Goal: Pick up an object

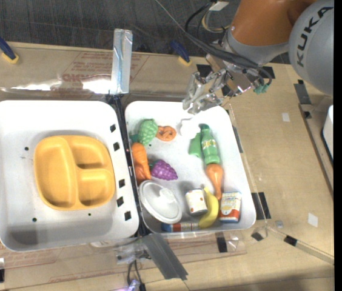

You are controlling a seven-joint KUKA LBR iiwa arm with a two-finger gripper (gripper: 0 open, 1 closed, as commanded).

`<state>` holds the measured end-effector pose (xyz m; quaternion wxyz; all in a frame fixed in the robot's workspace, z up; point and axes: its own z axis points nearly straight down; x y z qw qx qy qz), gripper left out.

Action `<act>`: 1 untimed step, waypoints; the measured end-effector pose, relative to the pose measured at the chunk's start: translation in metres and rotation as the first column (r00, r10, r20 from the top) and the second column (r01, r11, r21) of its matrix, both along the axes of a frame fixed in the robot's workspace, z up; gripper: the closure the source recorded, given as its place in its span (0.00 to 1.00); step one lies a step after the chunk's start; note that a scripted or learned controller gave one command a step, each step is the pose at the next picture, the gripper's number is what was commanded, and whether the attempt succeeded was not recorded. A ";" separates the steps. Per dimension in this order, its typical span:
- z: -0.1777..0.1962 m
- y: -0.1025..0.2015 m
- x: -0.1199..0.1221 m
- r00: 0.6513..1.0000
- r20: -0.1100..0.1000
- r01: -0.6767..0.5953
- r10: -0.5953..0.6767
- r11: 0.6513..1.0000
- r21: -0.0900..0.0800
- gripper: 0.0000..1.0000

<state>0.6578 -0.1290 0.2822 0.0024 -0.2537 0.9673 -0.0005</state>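
Grey and orange filled your upper right corner: the arm (pixel 280 17) was cut off by the frame, and only part of the word "KUKA" read on its grey casing. You could see the gripper (pixel 196 105) hanging over the far rim of the right bin (pixel 239 156), its metal fingers a tangle of glints and cables, so I could not tell whether they were spread or closed, and nothing showed between them. Using that right bin as your landmark: the green bottle (pixel 206 145) lay near its far right side, its yellow label too small to read; a carrot (pixel 215 179) lay just nearer than the bottle, touching its end. Toward the bin's far left sat a green leafy vegetable (pixel 146 130) with a small orange pretzel-like piece (pixel 166 133) beside it. Another carrot (pixel 140 161) ran along the left wall, with purple grapes (pixel 164 171) next to it. At the near edge a white bowl (pixel 160 201) partly hid a flat item beneath it; a small white cup (pixel 196 201), a banana (pixel 210 210) and a red-and-white carton (pixel 230 207) crowded there, the carton's print unreadable. Left of that bin, the left bin (pixel 13 162) held a yellow divided tray (pixel 74 171). Faint red printing on the cardboard (pixel 86 65) beyond was illegible.
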 end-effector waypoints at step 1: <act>0.012 0.000 0.001 1.000 0.006 -0.002 0.002 1.000 -0.002 1.00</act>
